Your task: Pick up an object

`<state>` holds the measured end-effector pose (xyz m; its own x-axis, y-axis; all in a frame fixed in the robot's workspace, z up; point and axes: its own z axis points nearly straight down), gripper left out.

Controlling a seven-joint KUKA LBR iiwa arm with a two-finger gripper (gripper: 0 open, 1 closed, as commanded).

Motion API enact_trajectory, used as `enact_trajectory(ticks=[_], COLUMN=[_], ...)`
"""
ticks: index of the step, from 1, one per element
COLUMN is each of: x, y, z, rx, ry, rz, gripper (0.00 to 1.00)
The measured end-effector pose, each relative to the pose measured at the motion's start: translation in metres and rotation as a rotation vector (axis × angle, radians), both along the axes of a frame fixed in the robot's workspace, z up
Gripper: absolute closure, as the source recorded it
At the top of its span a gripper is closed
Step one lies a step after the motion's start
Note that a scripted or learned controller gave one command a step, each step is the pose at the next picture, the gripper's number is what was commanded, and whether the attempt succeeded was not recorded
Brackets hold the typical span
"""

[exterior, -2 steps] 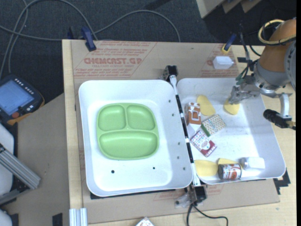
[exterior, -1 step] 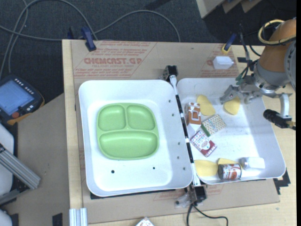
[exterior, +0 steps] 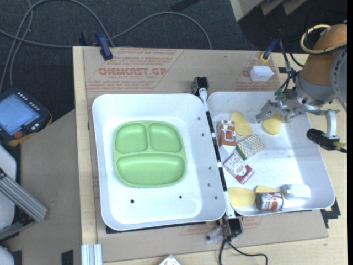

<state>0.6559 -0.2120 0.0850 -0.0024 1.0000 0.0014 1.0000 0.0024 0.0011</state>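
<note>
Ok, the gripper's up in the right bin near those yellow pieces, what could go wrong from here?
1. The gripper sits between two yellow pieces, so it may close on neither.
2. It is close to the right bin's far wall, so the fingers could strike it.
3. The packets lie packed together; a sweep could nudge them.

We see glossy white plastic bins [exterior: 165,106], a smooth matt green plastic tray [exterior: 149,153], and a brown cardboard-like tabletop [exterior: 138,68].
</note>
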Motion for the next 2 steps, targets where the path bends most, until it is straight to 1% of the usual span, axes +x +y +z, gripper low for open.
enact_trajectory(ticks=[1, 2], x=[0.0008, 0.0007], y=[-0.0003, -0.0003], z=[0.0108, 0.0106], rx=[-0.003, -0.003], ry=[-0.003, -0.003], rz=[0.001, 0.001], gripper=[1.00, 0.00])
